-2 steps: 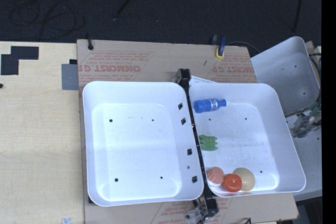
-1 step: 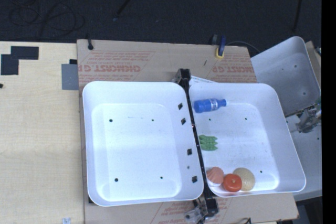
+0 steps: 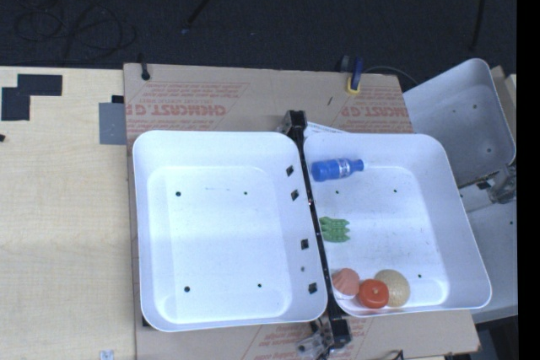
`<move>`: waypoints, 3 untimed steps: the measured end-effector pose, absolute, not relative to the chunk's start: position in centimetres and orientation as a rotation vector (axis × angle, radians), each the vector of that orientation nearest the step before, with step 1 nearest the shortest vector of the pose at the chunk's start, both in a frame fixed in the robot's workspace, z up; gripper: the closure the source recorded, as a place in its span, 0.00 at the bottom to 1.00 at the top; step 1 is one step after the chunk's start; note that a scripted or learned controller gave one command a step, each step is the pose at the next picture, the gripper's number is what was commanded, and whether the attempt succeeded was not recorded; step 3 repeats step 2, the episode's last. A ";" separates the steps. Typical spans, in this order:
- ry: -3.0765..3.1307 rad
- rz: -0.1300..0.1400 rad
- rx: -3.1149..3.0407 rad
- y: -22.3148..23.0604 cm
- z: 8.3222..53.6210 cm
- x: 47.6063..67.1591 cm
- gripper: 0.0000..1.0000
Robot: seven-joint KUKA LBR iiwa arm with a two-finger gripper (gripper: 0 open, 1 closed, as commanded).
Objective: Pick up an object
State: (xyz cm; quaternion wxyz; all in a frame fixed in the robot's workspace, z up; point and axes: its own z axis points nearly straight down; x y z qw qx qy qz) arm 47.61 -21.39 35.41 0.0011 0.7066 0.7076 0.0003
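- Two shallow white bins sit side by side on a sheet of printed cardboard point(image 3: 253, 101) in the centre of the frame; a black divider strip point(image 3: 310, 223) runs between them from upper centre to lower centre
- Left bin point(image 3: 148, 223): a bare white floor marked by small dark dots
- Right bin point(image 3: 460, 223): holds all of the loose objects
- Blue bottle point(image 3: 336, 169): lies on its side near the upper left corner of the right bin, its cap end pointing right, close to the divider
- Green object point(image 3: 334, 229): small and ridged, lying at the left side of the right bin just beside the divider, below the bottle and well apart from it
- Pink object point(image 3: 345, 281), red round object point(image 3: 373, 293) and tan round object point(image 3: 393, 286): clustered along the lower edge of the right bin, the red one between the other two and touching or nearly touching both
- Grey panel point(image 3: 460, 110): stands at the right edge of the frame, beyond the right bin
- Gripper: its state cannot be told from this frame
- A small blue and yellow clip point(image 3: 354, 73) stands at the upper edge of the cardboard
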 end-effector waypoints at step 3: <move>2.219 -0.006 2.227 -21.6 26.4 48.0 1.00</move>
